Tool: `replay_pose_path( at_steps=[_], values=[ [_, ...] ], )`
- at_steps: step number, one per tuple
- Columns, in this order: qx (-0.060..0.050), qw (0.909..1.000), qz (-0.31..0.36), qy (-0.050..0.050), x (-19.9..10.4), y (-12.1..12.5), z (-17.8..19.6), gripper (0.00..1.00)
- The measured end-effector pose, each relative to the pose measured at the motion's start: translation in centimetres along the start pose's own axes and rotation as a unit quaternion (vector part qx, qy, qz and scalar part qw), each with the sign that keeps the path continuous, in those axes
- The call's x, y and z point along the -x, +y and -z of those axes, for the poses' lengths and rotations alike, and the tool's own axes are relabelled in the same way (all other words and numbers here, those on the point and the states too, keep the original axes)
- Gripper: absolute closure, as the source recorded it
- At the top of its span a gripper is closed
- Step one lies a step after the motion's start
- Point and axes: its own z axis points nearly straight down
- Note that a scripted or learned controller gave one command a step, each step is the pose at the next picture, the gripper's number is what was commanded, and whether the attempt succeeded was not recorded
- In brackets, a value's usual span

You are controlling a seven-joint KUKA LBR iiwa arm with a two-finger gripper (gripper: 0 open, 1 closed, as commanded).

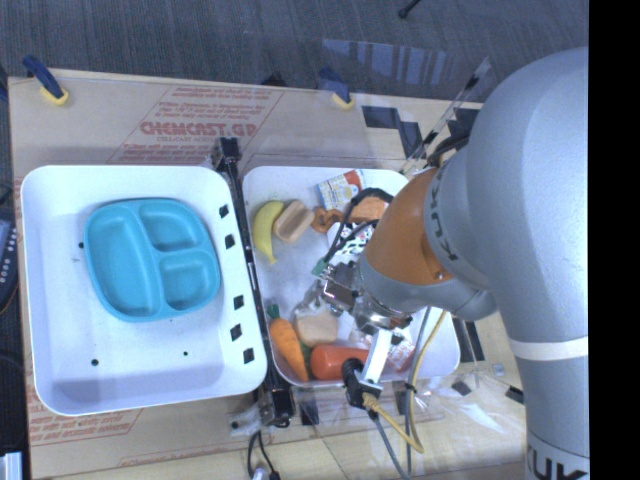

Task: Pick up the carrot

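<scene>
carrot: lies in the right bin, near its front-left corner, against the left wall, leafy end pointing up the bin
tool: low over the middle of the right bin, behind and to the right of the carrot, apart from it; cannot tell how it is set, the wrist hides it
arm: grey body covers the right half of the right bin, orange band just above the wrist
beside carrot: red piece along the front wall, just right of the carrot; pale bread-like piece right behind that
back of right bin: banana upright by the left wall, tan roll touching it on the right, small carton at the back wall
left bin: blue divided plate at its centre
surface: cardboard sheet under both bins, blue clamps at its back edge
</scene>
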Motion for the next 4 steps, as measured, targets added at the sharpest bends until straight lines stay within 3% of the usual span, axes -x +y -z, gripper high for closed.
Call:
replay_pose_path(
  at_steps=[1, 2, 3, 4],
  values=[
    [0.005, 0.9962, -0.087, 0.003, -3.1, 4.0, 7.9, 0.00],
    [0.001, 0.9992, 0.039, 0.001, -3.3, -1.7, 7.7, 0.00],
    [0.003, 0.9990, -0.044, 0.002, -0.7, 1.9, -2.2, 0.00],
    [0.006, 0.9988, -0.049, 0.003, -3.9, 7.1, 4.3, 0.00]
  ],
)
